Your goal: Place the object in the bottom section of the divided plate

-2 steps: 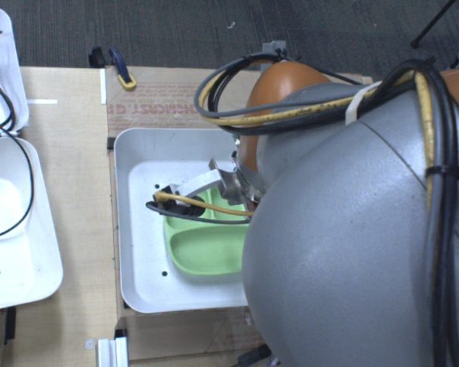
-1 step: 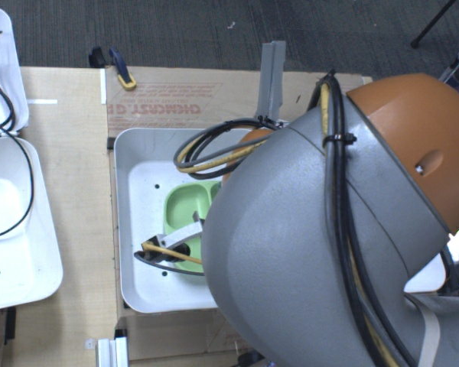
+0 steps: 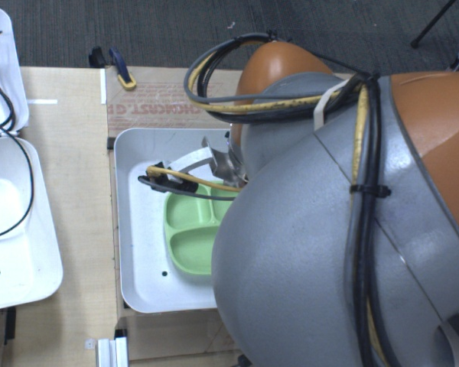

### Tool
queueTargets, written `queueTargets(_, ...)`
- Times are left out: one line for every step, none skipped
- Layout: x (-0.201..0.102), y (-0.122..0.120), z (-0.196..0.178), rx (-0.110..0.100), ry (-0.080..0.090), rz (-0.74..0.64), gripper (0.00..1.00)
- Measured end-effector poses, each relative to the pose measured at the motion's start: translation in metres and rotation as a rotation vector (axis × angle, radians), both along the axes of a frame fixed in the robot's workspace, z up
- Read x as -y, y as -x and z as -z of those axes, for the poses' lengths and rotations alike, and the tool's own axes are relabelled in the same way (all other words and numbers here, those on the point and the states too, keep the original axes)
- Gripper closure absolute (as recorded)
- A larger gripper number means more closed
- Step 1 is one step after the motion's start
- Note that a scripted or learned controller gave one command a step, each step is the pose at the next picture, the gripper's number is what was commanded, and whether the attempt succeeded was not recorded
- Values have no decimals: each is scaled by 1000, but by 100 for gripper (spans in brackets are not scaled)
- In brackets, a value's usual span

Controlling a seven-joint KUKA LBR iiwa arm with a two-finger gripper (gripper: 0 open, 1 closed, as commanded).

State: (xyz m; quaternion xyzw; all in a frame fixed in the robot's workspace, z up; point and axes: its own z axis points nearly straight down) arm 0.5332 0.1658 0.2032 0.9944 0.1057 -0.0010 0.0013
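Camera view: claw (image 3: 223, 164) state unclear (arm hides it) over the green plate (image 3: 190, 235); a blind release could miss the bottom section.

Faint reddish print on cardboard (image 3: 161, 98), illegible

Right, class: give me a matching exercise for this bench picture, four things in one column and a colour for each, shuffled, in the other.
Things:
1. divided plate
2. bin holding the plate
3. band on the arm
4. clamp on the cardboard's top edge

Colours:
A. white
B. blue and yellow
C. light green
D. orange

Pairs: 1-C, 2-A, 3-D, 4-B
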Motion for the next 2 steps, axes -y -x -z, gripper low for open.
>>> queueTargets(-27, 39, 96, 7, -5, -51, 0)
queueTargets(-42, -65, 112, 0, -1, 16, 0)
